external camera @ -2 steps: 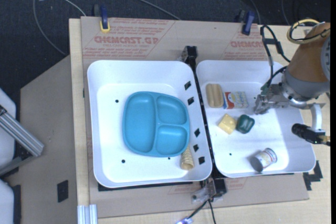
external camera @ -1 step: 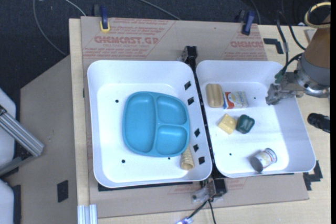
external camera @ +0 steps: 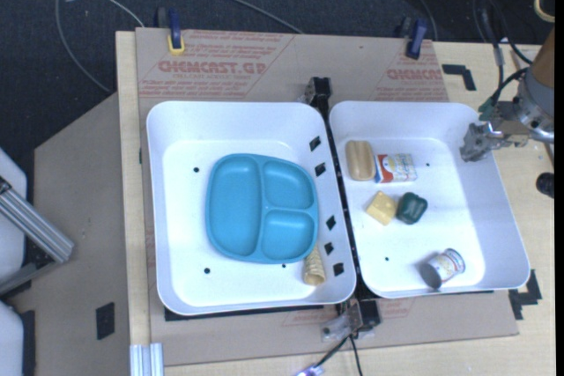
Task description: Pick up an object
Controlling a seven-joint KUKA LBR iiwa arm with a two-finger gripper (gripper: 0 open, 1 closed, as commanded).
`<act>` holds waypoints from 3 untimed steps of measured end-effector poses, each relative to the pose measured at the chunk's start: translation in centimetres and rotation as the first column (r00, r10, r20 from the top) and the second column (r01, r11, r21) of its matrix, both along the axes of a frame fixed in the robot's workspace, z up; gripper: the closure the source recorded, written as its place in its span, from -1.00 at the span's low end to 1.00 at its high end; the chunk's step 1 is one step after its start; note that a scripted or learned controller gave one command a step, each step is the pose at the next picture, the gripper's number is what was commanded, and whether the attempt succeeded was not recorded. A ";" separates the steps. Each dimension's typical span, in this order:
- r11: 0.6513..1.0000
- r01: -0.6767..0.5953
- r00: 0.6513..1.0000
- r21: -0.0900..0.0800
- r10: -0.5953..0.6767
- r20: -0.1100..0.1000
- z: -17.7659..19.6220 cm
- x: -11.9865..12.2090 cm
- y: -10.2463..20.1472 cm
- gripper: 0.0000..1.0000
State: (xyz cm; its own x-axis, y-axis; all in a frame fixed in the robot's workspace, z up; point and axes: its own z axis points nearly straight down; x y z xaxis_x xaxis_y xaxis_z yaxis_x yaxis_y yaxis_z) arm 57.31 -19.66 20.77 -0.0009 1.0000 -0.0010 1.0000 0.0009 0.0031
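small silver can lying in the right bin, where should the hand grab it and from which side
Probably across the round body of the small silver metal can, coming straight down from above. It lies on its side near the front of the right white bin, apart from the other items, so its curved sides are free. The hand sits at the bin's far right rim.

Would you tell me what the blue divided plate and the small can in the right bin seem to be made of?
The blue plate looks like moulded plastic: one even colour, soft rounded dividers, a dull sheen. The can looks like metal, judging by its grey, slightly shiny end, with a pale printed label round its side; the view is too coarse to be sure.
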 end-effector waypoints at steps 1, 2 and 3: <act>1.000 -0.004 1.000 0.003 0.004 -0.004 -0.2 1.1 6.1 1.00; 1.000 -0.005 1.000 0.004 0.005 -0.005 -0.1 1.4 11.2 1.00; 1.000 -0.005 1.000 0.002 0.005 0.000 1.3 2.6 16.5 1.00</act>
State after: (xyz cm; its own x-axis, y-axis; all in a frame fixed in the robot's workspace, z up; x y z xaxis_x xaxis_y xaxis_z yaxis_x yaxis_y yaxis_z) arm 59.96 -3.20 22.10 -0.0055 1.0000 0.0013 1.0000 0.0055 0.0027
